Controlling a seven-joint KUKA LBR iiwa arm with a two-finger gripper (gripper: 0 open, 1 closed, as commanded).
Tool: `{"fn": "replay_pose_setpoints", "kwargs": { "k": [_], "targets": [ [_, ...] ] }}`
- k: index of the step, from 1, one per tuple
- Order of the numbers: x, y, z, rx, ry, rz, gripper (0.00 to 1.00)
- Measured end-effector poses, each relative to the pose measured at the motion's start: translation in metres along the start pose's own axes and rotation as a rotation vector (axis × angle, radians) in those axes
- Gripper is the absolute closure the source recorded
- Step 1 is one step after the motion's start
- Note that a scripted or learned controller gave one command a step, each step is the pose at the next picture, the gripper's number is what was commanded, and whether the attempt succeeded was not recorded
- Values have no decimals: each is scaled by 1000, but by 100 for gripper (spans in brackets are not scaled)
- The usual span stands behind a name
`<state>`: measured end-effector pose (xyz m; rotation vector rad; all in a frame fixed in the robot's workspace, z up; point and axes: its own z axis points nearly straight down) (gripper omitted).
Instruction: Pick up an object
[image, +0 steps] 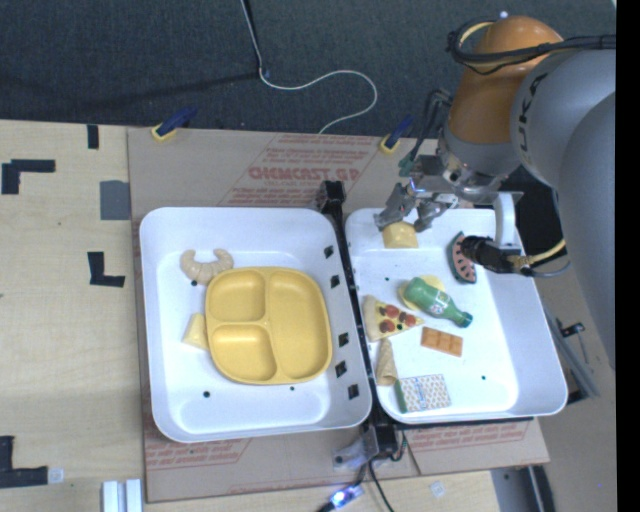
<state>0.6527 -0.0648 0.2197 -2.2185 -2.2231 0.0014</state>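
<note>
Camera view puts the gripper (413, 212) over the far-left corner of the right bin (520, 385), and you can see its two fingers (392, 211) spread apart, one on each side above a small pale yellow lump (401, 236) that lies on the bin floor close to the far wall. Nothing sits between the fingers yet, so treat the hand as empty.

The relation your next move depends on is simple: the lump lies just below the open fingers and a little toward the near edge of the bin, almost in line with the gap. It looks squat and rounded, with no clear long axis, so finger orientation should matter little; what probably matters is dropping straight down without nudging it against the wall.

Nearer the middle of the same bin you have a green bottle (436, 299), a pizza slice (389, 319) by the left wall and an orange cracker (442, 342), all well apart from the hand. A watermelon slice (466, 259) lies toward the right edge.
</note>
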Motion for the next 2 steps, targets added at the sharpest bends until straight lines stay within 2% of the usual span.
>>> {"fn": "replay_pose_setpoints", "kwargs": {
  "k": [1,2],
  "targets": [
    [-15,-5,-11,-1,0,1,100],
    [-10,-1,-12,0,0,0,100]
  ]
}}
